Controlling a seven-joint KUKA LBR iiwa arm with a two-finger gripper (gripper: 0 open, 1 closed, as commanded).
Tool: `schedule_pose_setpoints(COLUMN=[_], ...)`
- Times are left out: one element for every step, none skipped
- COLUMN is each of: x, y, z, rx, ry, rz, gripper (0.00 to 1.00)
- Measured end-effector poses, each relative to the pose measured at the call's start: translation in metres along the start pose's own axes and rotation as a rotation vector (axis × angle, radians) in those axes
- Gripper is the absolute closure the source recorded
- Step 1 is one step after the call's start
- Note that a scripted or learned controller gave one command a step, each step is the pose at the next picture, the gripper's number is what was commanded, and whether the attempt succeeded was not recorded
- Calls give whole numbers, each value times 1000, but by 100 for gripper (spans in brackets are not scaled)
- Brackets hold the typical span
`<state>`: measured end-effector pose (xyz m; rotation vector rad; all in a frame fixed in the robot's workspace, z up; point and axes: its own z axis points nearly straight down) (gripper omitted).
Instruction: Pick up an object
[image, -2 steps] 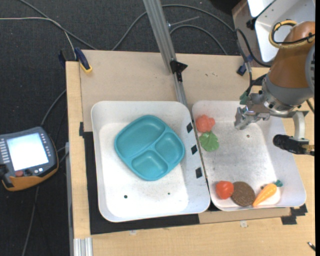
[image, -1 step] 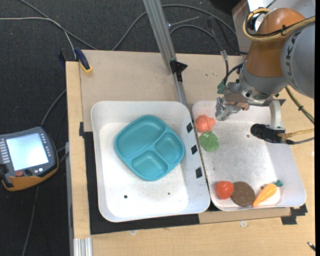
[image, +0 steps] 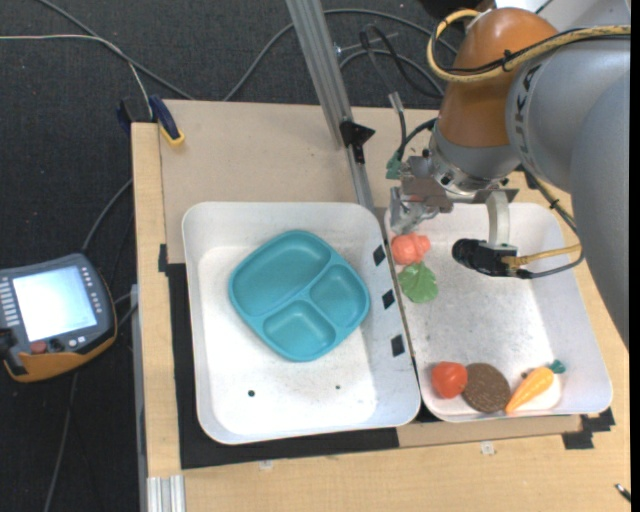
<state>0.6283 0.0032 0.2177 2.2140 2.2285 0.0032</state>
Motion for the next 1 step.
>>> schedule_pose_setpoints(x=[48], y=[25], z=[-8], rx=[-2], ry=[1], rz=[0], gripper=[100])
